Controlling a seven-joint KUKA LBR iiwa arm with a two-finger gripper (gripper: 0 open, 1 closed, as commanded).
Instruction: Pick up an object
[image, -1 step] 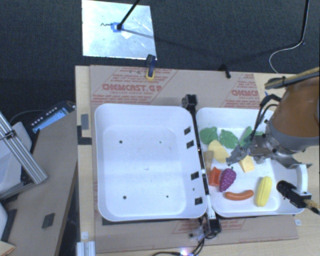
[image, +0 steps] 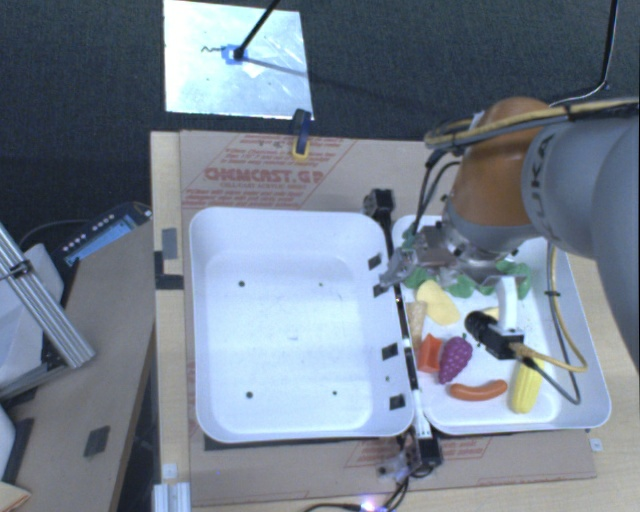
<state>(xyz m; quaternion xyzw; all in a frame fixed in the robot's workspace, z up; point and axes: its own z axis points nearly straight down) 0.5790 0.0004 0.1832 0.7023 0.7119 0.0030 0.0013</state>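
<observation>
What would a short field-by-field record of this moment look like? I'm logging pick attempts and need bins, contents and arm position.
left bin: shallow white plastic bin, no toys seen inside
right bin: shallow white plastic bin, holds the toys
contents: purple grape bunch toy, yellow corn cob toy, red-orange sausage toy, pale yellow rounded toy, orange carrot-like toy
arm: grey arm with orange band, above the right bin's far half
tool: over the right bin near the divider; grasp unclear
</observation>
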